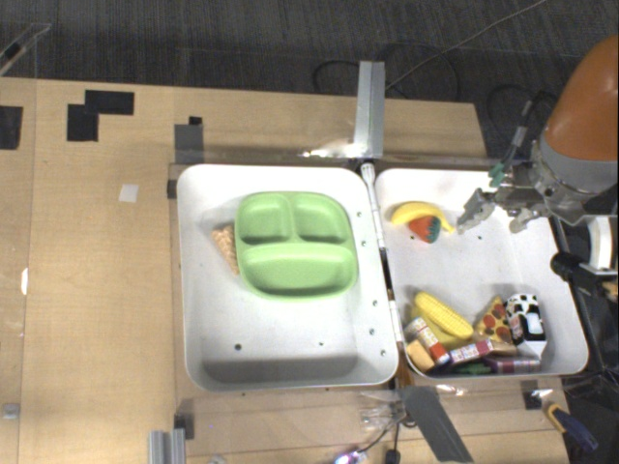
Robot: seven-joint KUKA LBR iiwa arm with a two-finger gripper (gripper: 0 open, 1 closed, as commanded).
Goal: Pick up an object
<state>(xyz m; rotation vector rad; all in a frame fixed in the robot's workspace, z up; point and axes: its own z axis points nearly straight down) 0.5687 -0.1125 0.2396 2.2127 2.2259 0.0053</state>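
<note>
A: What lies in the right bin [542, 259]?
B: Far in it, towards its left wall, a yellow banana [414, 213] with a small red and green piece [427, 227] touching its near side. At the near edge sits a crowded heap: a corn cob [443, 315], a pizza slice [493, 321] with red dots, a black and white toy [525, 315], and a few bottles or tubes [464, 354] lying flat.

A: Any writing on them?
B: Too small and blurred to read.

A: And the jaws?
B: The gripper [495, 212] hangs over the far part of the right bin, just right of the banana and apart from it. Two grey fingers [472, 211] point down and left. They seem spread with nothing between them.

A: The left bin [203, 278]?
B: A green divided plate [293, 244] lies in it, with a tan waffle-like piece [225, 248] tucked at its left edge. Both bins sit on the pale wooden worktop [87, 288].
</note>
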